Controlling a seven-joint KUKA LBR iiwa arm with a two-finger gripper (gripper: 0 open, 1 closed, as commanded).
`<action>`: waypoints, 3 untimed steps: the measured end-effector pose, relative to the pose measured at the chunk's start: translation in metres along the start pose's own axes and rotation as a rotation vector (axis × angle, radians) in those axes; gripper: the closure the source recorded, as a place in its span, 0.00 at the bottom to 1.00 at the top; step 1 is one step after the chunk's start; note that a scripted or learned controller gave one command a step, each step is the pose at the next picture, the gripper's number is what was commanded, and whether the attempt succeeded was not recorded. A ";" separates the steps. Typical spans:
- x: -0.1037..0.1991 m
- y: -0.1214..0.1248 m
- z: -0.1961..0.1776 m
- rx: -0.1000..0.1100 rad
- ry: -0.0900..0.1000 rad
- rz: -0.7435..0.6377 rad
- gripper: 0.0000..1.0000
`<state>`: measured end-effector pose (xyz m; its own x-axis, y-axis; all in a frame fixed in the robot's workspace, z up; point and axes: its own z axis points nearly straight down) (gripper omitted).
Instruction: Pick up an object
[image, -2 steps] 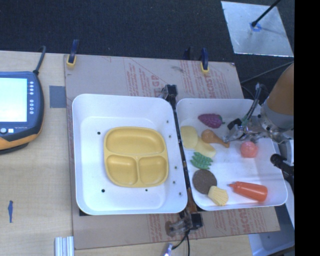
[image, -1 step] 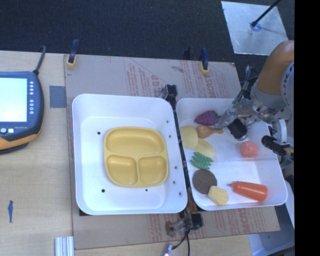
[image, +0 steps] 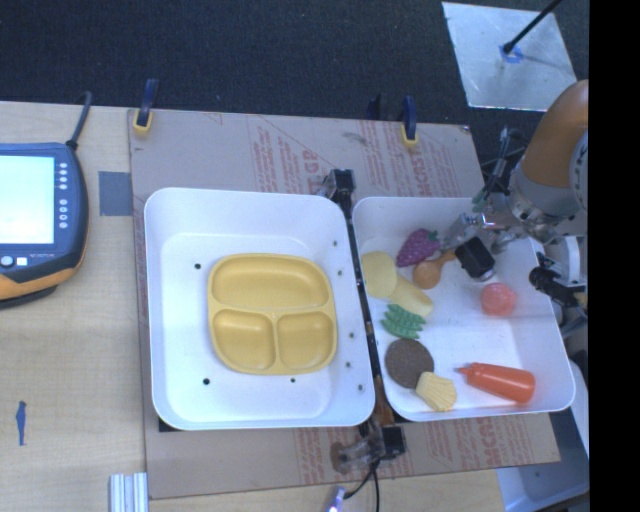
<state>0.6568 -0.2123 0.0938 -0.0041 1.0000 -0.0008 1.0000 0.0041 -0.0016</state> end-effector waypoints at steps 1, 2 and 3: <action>0.066 0.000 -0.166 -0.003 0.001 0.000 0.00; 0.120 -0.001 -0.068 0.003 0.000 0.000 0.00; 0.081 0.002 -0.001 -0.006 -0.002 -0.001 0.00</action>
<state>0.6583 -0.1312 0.0951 -0.0054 1.0000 -0.0032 1.0000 0.0054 0.0043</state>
